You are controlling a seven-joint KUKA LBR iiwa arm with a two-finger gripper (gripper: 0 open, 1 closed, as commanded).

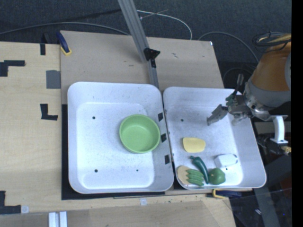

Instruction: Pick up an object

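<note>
Still approaching: tool over the right bin, nothing held

Plainly the step in hand is the approach. The tool hangs over the upper part of the right bin, near its right wall, with the arm reaching in from the right. Its dark fingers look spread apart, and nothing sits between them; the blur makes the exact gap hard to read.

The candidates lie lower in that bin. A yellow piece rests near the middle, below and a little left of the tool. A white piece sits near the right wall. In the lower corner a cluster crowds together: a green pepper, a green ball, and a tan piece with green on it, touching or nearly so. A green bowl stands alone in the left bin.

My judgement: the yellow piece is the easiest target, standing apart from its neighbours with bare floor around it. The next move calls for travel down and left, then a descent with the fingers straddling it.

Open room is good above and left of the yellow piece. The divider between the bins runs close on its left, and the cluster presses against the lower rim, leaving little room for fingers there.
</note>
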